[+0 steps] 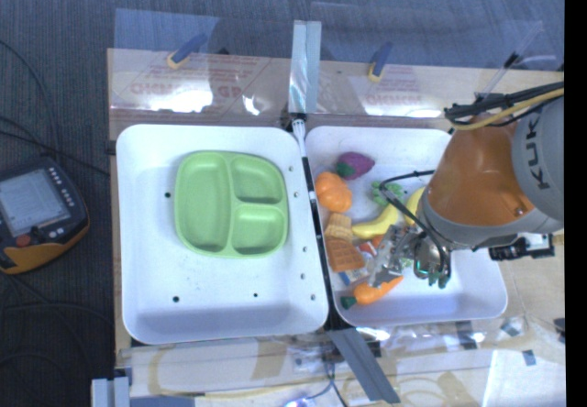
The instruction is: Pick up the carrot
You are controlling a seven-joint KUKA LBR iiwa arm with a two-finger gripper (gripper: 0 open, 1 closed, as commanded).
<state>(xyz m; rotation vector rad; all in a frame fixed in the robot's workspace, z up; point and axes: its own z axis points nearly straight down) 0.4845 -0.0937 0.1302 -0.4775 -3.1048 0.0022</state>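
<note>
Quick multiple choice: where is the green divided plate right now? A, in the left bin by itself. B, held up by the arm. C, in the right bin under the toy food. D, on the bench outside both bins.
A: the green divided plate lies flat in the left bin, while the toy food, including the carrot, sits in the right bin.

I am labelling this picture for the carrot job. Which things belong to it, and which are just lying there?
For the job:
carrot
gripper

Just lying there:
green plate
banana
purple toy
orange toy
</note>
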